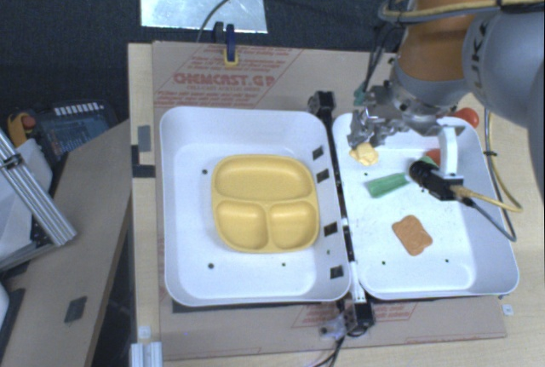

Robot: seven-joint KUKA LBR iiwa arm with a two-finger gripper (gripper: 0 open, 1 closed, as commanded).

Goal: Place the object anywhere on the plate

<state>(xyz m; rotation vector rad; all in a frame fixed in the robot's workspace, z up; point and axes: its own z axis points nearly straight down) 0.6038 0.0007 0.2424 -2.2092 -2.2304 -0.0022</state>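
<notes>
Yellow divided plate (260, 202) in the left bin carries nothing yet, while the jaws hover over a yellow piece (366, 155) in the right bin, their state hard to tell.

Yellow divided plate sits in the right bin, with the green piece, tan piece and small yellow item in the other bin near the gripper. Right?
Not quite. The camera view shows the yellow divided plate in the left bin, not the right. The rest holds: the green piece, tan piece and small yellow item lie in the right bin, with the gripper just above the yellow item.
</notes>
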